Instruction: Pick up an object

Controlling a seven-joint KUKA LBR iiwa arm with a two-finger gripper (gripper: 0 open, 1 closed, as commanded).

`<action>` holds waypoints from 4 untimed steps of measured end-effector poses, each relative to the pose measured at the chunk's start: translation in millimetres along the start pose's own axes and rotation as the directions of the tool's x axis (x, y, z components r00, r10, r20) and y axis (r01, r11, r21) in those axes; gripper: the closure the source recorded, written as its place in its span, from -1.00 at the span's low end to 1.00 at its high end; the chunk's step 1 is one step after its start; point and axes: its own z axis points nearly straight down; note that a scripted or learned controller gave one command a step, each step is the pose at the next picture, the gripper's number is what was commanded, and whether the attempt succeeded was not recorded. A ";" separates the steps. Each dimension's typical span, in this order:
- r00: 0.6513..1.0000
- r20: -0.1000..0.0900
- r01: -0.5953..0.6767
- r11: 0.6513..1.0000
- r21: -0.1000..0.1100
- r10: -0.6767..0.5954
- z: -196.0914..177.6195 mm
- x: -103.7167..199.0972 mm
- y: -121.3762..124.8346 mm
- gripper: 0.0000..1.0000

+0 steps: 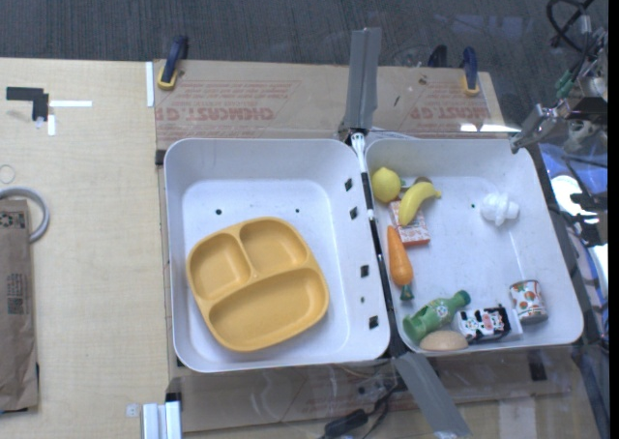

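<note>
The right bin (556,263) holds several small items. A yellow lemon (385,184) and a banana (419,200) lie at its back left, with a small pink and orange box (415,233) just in front of them. An orange carrot (399,257) runs along the left wall. At the front lie a green bottle (435,313), a tan rounded item (443,340), a black and white carton (484,323) and a small printed can (527,301). A white lump (498,208) sits alone at the back right.
The left bin (193,161) contains a yellow divided plate (258,282). A grey bar (364,79) rises behind the seam between the bins. Blue clamps (174,60) (470,70) pin cardboard at the back. A brown paper bag (14,302) lies far left; cables and metal parts (578,70) crowd the upper right.
</note>
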 end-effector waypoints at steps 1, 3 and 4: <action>0.992 0.000 -0.124 0.992 0.002 0.124 69.0 54.3 33.7 -1.00; 0.952 0.002 0.307 0.952 -0.010 -0.307 180.3 112.2 -16.1 -1.00; 0.975 0.001 0.221 0.975 -0.002 -0.221 85.7 126.4 -7.8 -1.00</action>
